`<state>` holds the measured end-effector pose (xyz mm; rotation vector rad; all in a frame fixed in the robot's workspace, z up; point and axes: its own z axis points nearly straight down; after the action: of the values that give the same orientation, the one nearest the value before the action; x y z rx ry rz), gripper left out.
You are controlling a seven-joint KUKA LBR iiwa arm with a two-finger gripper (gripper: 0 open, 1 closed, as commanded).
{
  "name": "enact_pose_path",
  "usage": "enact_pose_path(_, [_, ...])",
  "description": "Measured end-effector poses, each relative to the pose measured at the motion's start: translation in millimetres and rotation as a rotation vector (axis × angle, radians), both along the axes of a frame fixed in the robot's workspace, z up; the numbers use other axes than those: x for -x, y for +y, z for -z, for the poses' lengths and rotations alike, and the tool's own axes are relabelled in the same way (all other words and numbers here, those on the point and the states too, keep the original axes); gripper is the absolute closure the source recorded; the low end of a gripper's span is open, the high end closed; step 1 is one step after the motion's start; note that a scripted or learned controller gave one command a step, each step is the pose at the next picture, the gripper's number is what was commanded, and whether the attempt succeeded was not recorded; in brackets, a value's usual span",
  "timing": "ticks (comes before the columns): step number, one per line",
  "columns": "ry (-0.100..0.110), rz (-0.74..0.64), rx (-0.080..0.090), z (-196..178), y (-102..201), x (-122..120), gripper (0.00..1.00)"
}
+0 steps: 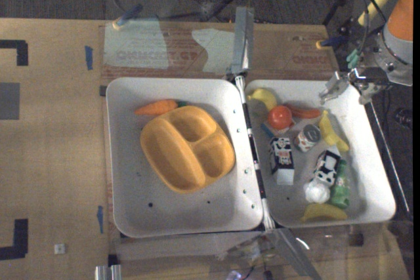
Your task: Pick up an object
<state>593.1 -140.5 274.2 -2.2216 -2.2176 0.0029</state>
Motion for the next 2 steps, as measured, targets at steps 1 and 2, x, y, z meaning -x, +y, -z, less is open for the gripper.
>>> enact_pose_path(1, [-0.004,-0.066,0.001,166.4,-15.9,20.1,0.0])
enact_pose_path(2, [0.006,0.031,0.0,190.0,25.1,-71.6,0.0])
